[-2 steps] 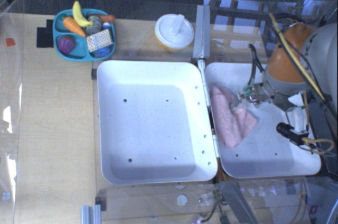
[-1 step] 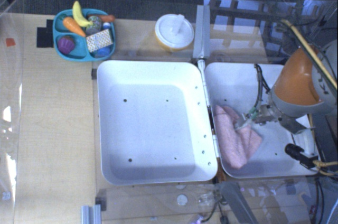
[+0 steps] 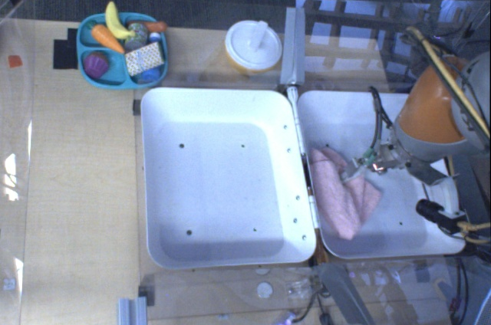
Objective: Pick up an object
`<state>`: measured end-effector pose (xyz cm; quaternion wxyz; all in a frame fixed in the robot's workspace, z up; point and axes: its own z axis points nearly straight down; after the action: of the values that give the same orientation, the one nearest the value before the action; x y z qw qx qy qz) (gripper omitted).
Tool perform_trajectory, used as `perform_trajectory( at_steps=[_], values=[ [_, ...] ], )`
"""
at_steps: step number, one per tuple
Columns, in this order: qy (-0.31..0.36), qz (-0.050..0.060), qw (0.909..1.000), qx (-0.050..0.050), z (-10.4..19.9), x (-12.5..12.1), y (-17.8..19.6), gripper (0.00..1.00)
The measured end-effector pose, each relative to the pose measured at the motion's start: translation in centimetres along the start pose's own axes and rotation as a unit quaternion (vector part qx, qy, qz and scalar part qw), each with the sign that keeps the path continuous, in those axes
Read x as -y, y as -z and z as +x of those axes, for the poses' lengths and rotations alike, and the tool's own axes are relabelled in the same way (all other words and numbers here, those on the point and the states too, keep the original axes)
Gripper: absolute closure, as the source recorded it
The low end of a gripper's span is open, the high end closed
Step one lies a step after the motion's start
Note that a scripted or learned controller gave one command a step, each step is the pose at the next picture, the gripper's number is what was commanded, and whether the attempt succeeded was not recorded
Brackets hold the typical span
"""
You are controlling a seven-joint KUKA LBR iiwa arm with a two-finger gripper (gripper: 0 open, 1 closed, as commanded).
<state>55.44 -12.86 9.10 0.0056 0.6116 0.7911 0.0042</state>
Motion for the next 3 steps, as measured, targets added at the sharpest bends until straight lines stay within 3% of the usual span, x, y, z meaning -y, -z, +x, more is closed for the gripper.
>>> perform_trajectory(
  at_steps=[1, 2, 3],
  values=[
    [0.013, -0.002, 0.9999, 0.002, 1.0, 4.9, 0.1, 0.00],
    [0.064, -0.002, 0.9980, 0.004, 3.8, 3.2, 0.1, 0.00],
    [0.065, -0.005, 0.9979, 0.004, 3.8, 2.9, 1.4, 1.00]
  ],
)
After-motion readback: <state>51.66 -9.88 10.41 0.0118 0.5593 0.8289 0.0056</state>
